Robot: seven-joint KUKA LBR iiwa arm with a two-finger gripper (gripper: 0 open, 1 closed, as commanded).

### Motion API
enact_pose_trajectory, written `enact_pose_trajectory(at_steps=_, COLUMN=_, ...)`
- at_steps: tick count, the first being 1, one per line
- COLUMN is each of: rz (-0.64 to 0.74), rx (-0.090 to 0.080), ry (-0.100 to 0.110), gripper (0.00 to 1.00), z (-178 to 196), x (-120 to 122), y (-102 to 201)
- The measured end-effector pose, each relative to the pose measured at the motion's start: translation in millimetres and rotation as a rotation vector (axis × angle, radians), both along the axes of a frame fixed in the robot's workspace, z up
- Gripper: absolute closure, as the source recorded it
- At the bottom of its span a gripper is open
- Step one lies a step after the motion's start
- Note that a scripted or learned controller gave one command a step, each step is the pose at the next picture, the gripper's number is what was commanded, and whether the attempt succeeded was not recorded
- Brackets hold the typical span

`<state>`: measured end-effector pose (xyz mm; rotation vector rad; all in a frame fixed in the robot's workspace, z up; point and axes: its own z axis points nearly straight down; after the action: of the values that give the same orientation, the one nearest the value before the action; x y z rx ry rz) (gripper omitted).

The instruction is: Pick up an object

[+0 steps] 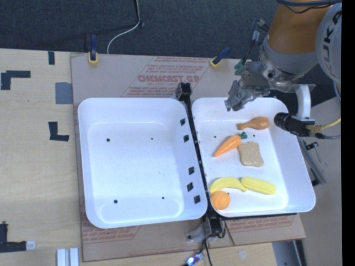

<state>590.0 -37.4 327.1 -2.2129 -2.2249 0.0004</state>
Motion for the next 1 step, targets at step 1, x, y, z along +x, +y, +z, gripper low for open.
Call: enact_pose_trajectory(at_steps=1, rz=-0.002, rx=-0.002, ry=-0.001, gripper=1.00, z=9.4, x=1.4, y=-2.6)
